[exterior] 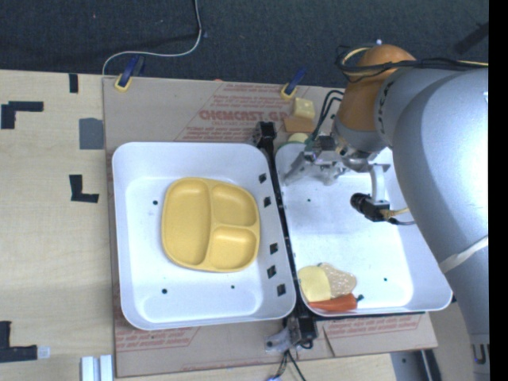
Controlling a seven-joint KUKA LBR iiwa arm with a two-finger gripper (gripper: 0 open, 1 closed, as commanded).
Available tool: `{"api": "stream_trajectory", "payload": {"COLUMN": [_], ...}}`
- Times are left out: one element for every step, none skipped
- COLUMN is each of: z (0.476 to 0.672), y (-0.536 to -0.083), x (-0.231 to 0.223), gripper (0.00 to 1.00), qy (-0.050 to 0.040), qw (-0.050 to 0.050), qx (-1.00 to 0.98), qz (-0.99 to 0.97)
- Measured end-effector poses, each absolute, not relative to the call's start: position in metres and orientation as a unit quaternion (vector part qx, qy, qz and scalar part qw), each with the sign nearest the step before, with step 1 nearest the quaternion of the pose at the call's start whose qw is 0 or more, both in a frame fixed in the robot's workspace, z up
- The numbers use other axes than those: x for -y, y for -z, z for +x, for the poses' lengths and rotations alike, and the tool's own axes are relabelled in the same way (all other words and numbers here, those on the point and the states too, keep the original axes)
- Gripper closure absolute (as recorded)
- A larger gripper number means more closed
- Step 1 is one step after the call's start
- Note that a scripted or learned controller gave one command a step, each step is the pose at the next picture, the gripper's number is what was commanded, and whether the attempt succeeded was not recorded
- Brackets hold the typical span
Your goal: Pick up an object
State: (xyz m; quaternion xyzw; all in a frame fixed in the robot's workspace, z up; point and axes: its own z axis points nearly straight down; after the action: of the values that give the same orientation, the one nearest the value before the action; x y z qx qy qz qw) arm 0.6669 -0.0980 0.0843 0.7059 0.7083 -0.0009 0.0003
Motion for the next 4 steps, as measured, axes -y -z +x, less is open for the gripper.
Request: {"api": "stream_trajectory", "payload": {"z": [0.667, 0.662, 0.611, 0.642], "y": [-0.084, -0.175, -0.119, -0.083], "x": [0.096, 0.149, 0.095, 0.104], "gripper": [0.00, 0.00, 0.00, 0.00], "qy": [0.0029, -0.0013, 0.0024, 0.0004], "qw": [0.000, 0.005, -0.005, 0.000], "qx": [-0.707, -0.706, -0.708, -0.708], "qz": [0.707, 0.708, 0.706, 0.706]}}
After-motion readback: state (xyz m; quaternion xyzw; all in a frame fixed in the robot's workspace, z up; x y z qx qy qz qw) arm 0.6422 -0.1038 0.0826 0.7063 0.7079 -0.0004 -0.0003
